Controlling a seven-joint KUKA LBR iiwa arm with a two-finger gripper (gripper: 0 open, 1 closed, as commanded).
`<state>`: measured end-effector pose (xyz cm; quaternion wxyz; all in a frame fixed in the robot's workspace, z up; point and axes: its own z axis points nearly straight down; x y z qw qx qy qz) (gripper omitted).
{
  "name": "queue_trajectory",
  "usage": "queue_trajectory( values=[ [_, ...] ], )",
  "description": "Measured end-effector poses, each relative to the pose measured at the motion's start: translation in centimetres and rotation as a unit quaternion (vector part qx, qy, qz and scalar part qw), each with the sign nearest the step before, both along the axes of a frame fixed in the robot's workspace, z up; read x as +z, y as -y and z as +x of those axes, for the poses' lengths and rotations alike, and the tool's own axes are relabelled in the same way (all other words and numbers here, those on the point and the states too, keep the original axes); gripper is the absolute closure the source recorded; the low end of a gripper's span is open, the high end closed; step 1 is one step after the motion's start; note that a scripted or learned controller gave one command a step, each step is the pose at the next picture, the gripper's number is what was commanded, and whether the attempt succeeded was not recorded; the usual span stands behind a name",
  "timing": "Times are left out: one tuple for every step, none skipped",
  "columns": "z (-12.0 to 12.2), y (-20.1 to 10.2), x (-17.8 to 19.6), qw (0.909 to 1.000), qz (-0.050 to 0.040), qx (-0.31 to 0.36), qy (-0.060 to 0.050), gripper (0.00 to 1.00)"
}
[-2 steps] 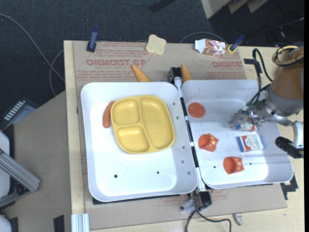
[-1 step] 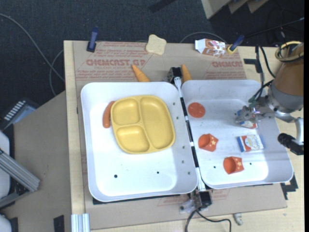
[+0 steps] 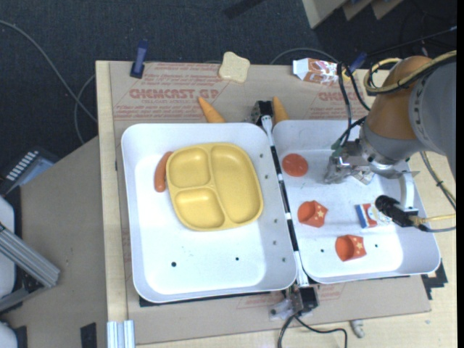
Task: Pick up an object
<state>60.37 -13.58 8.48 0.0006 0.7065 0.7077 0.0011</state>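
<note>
The gripper (image 3: pixel 339 172) hangs low over the right bin (image 3: pixel 406 263), near its far edge, just beside a flat red disc (image 3: pixel 294 165) that lies toward that bin's far left corner; whether it is wide or narrow cannot be told from this slanted view, and nothing can be seen held in it. The task names no particular object, and the right bin offers several: the red disc, a red block with a yellow mark (image 3: pixel 312 214) near the bin's left edge, a second red block (image 3: pixel 351 247) toward the near edge, and a small blue-and-white carton (image 3: pixel 365 215) close to the middle. The disc looks the nearest candidate, though it sits low and may be hard to pinch; the blocks stand taller and would likely give a surer hold. A good attempt would centre over one piece, well clear of its neighbours and the bin wall, then descend straight. The left bin (image 3: pixel 145 267) carries a yellow divided plate (image 3: pixel 214 185) with a toy sausage (image 3: pixel 160 172) touching its left rim. On the cardboard (image 3: pixel 174 89) beyond the bins, red print reads roughly "CHEMCAST GP"; the smaller lines are illegible.
</note>
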Motion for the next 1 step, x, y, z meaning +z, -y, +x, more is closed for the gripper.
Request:
queue_trajectory(
  values=[
    [-2.04,-7.25,10.11,1.0000,0.0001,0.000,0.000,1.00]
  ],
)
